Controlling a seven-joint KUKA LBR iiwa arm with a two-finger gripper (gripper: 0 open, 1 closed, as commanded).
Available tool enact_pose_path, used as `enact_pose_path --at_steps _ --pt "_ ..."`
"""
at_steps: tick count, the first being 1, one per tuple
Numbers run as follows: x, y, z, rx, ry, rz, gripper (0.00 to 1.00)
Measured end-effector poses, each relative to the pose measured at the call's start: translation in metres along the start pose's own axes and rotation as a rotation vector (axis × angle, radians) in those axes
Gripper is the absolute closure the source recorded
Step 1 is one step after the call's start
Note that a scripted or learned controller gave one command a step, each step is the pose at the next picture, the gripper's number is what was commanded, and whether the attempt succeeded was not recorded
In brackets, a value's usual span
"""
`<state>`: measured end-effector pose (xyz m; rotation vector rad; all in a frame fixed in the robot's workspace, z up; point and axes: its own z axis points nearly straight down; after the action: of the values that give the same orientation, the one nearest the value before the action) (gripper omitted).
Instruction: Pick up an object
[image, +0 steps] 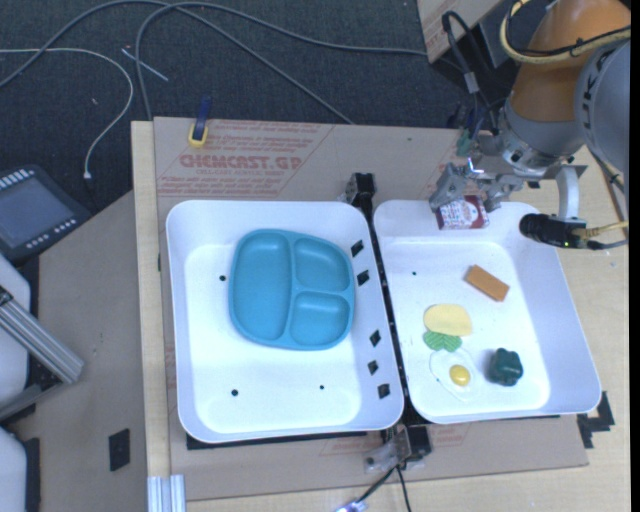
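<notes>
The gripper (468, 192) stood over the far edge of the right bin (560, 300), and a small red-and-white carton (461, 214) showed right under its fingertips; whether the jaws were clenched on it or merely set around it could not be told from this slant. The carton looked like a light toy package, stiff enough to take a squeeze across its flat sides, though a smooth skin might let it slip, so a hold across the middle of the body seemed safest. Nearer the camera than the jaws lay an orange block (486, 282), then a yellow piece (447, 319) touching a green leaf (441, 340), a fried egg (456, 374) and a dark green pepper (504, 367). Far to the left of the jaws, a blue divided plate (292, 289) sat in the left bin (200, 330).
</notes>
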<state>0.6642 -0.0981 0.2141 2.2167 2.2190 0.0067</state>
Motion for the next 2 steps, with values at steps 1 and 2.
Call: enact_pose_path --at_steps 1,2 --pt "0.052 -0.014 0.007 0.010 0.003 -0.004 1.00" --pt "0.103 -0.023 0.011 0.010 0.003 -0.003 1.00"
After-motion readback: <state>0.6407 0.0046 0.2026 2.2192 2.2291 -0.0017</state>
